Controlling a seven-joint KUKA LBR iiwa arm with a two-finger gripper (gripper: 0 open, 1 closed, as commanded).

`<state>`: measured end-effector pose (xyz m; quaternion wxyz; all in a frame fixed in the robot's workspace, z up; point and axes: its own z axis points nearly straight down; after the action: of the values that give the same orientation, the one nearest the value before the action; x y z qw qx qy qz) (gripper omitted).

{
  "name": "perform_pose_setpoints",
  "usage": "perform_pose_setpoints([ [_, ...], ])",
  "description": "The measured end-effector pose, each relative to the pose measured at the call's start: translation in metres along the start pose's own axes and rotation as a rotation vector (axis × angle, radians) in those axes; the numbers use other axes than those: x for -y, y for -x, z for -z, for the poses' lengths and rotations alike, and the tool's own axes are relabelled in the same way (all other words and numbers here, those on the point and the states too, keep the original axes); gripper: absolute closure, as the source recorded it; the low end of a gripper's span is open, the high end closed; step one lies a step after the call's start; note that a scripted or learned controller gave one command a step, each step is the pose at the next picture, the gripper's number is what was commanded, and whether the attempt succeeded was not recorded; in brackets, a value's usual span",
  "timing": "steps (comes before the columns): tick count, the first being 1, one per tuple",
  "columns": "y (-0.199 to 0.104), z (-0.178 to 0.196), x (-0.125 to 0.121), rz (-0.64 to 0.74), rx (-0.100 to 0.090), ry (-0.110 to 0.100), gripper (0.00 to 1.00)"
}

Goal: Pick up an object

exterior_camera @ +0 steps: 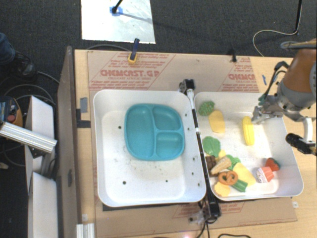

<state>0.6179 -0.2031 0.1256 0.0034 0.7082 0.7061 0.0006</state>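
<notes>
I reach in from three o'clock, my grey arm (299, 81) with its orange band hanging over the right bin (290, 182). My gripper (261, 114) sits at that bin's upper right, just at one o'clock from a yellow corn-like piece (248, 131) that lies upright-lengthwise on the white floor. From this slant I cannot tell how my jaws stand, and nothing shows between them.

The things I might pick lie in this same bin. A green leafy piece (206, 107) sits at eleven o'clock of the bin, with a pale yellow lump (216, 121) just beside it at five o'clock. Lower, toward seven o'clock, a second green piece (212, 145) tops a crowded heap: a brown pretzel (228, 177), and more yellow and green bits touching one another. A red-and-white item (265, 173) lies apart at five o'clock.

The left bin (111, 182) holds a teal divided plate (154, 132) near its centre.
</notes>
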Motion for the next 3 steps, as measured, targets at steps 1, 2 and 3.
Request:
perform_pose_setpoints([
  [1,-0.005,-0.002,0.000,0.006,-0.002,-0.003,0.00],
  [2,-0.025,-0.042,0.013,0.007,-0.004,-0.005,0.00],
  [3,-0.025,-0.030,0.011,0.009,-0.004,-0.001,1.00],
])
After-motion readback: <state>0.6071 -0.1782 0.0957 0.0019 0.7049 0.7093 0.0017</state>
